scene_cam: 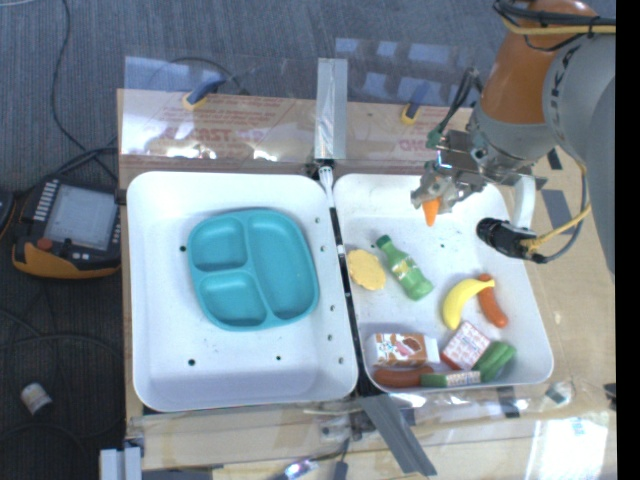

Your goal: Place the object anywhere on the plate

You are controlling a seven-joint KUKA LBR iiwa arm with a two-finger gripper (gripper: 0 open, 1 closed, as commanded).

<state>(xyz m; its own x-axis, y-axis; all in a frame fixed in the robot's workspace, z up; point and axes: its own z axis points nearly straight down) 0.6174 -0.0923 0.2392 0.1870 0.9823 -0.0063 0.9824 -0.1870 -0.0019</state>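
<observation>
1 carrot [431, 211] hangs upright, tip down, pinched in the hand [437, 194].

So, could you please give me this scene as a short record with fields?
left bin: holds a teal divided plate, nothing on it
right bin: yellow chip-like piece, green bottle, banana, red-orange sausage, small packets and a green vegetable near the front edge
gripper: above the far part of the right bin
held item: small orange carrot between the fingers, tip pointing down
task state: carrot not yet on the plate
</observation>
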